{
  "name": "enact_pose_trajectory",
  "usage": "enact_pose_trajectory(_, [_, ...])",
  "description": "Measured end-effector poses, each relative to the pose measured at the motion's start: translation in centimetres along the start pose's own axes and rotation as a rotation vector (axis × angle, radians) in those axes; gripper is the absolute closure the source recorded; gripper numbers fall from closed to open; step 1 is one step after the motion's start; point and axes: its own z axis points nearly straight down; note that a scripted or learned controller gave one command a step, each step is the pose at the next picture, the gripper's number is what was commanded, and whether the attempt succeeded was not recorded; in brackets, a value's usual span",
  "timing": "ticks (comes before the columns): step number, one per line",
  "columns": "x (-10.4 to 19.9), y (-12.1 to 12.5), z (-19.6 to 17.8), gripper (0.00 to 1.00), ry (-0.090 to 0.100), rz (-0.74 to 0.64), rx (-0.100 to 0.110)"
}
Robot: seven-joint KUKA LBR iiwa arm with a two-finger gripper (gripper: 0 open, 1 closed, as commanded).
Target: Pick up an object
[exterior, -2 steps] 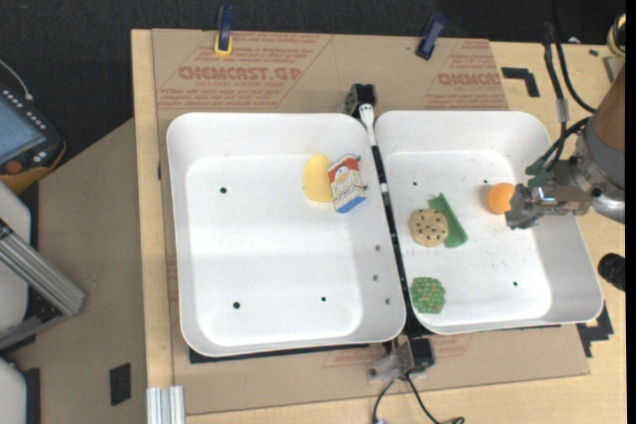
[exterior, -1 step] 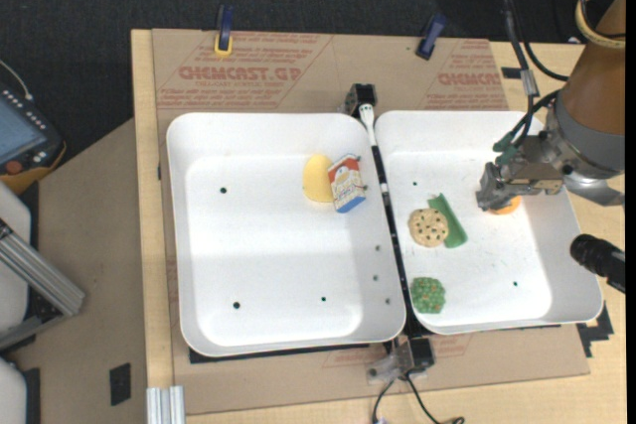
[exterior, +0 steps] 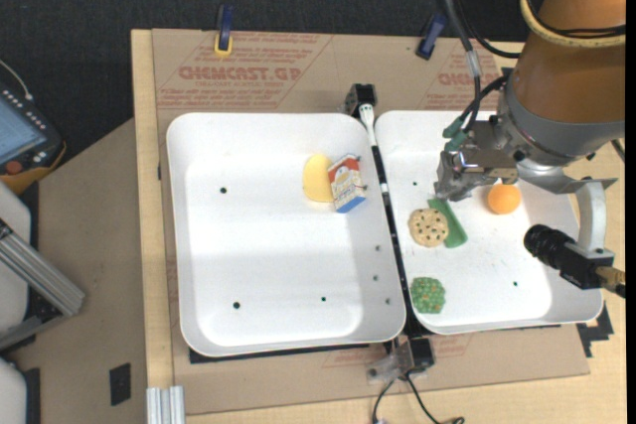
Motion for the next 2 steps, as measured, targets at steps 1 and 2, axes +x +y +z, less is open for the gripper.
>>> enact_pose_trajectory(1, [4.8, 0.1, -6.9, 1.00, 0.000, 0.003, -0.005])
enact_pose_trajectory(2, [4.1, 0.1, -14.9, 1.00, -0.001, 0.008, -0.006])
